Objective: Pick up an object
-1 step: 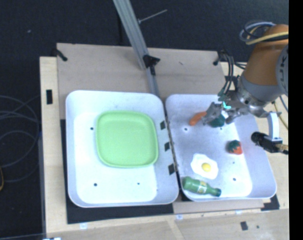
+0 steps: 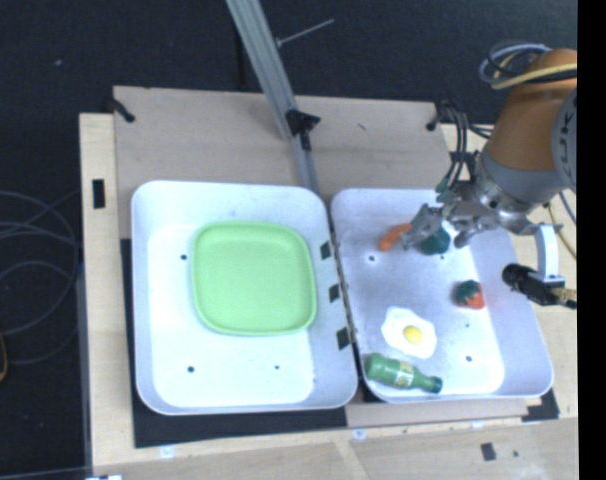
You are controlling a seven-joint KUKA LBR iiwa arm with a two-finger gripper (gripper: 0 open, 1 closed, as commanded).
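While the grey arm with its orange band [image 2: 531,118] reaches in over the far right edge of the bench, its two-finger gripper [image 2: 435,230] hangs low over the far side of the right shallow white bin [image 2: 483,378]. A small teal piece [image 2: 434,240] sits right at the fingertips, but whether it lies between the fingers or merely below them cannot be told from this slanted view, and neither can whether the fingers are spread or closed.

Just beside the gripper, toward the bin's far left corner, lies a small orange carrot-shaped toy [image 2: 392,237]; it looks like a likely target, since the tool is poised almost over it. Near the bin's right edge rests a small red and green strawberry-like toy [image 2: 469,294]. Toward the near side lies a flat white fried-egg toy with a yellow yolk [image 2: 409,333], and along the near edge a green plastic bottle [image 2: 403,374] lies on its side, close against the wall where it would be awkward to grasp.

In the left shallow white bin [image 2: 163,368] a pale green square plate [image 2: 254,278] lies flat in the middle, well apart from the arm.
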